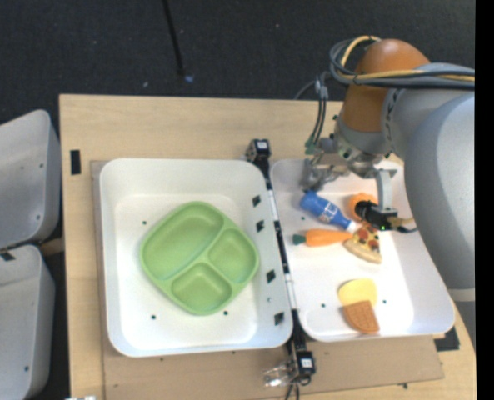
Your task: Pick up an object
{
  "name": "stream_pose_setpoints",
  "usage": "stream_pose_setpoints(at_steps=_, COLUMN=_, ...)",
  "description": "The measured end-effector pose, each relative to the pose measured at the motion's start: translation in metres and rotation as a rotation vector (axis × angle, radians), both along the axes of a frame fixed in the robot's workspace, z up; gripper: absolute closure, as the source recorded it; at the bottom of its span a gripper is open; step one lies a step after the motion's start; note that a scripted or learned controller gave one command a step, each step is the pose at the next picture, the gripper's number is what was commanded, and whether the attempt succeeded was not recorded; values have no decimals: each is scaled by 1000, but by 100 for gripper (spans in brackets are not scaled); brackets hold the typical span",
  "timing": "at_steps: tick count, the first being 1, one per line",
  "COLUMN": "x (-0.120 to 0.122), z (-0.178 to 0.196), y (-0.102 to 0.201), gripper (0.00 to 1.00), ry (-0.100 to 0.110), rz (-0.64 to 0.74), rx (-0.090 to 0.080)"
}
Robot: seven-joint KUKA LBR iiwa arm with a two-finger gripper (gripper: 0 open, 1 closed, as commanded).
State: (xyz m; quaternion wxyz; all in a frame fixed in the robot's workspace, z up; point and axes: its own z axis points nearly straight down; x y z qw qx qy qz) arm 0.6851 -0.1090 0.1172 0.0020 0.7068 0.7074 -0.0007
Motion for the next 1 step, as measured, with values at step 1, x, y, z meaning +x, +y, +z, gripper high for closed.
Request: stream_pose_setpoints(at_steps=1, x=4, z=65, y=1, gripper=100, ry=-6, rz=1, rx=2)
